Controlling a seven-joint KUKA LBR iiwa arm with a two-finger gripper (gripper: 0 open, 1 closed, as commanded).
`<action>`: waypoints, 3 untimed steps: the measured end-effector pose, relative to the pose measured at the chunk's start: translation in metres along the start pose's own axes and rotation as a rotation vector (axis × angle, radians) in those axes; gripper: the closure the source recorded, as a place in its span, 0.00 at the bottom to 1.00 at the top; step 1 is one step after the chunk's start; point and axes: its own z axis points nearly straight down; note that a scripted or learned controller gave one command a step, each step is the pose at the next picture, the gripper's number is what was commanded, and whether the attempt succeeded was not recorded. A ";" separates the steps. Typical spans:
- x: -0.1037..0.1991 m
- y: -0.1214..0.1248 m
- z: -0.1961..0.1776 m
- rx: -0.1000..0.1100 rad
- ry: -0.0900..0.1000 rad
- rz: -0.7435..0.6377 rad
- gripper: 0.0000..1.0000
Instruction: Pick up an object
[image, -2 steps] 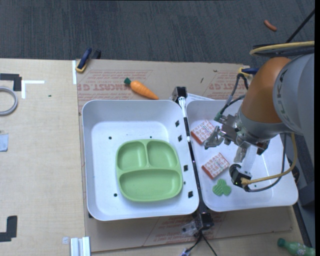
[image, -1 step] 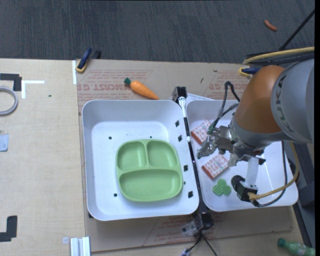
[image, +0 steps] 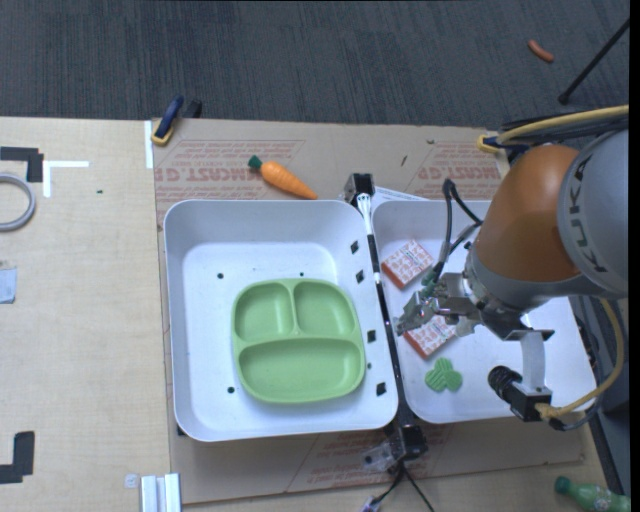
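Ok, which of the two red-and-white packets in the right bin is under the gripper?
The lower red-and-white packet, directly beneath the gripper. The other packet lies apart, toward the bin's far edge.

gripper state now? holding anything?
Gripper: low in the right bin, over the lower red-and-white packet. Open or closed: cannot be told. No grasp visible.

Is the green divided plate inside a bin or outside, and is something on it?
Inside: the green divided plate lies flat in the left bin, its three compartments bare.
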 end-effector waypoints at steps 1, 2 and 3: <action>-0.005 0.021 0.000 0.000 -0.001 -0.559 0.00; -0.005 0.021 0.000 -0.001 -0.001 -0.560 0.00; -0.005 0.021 0.000 -0.001 -0.001 -0.560 0.00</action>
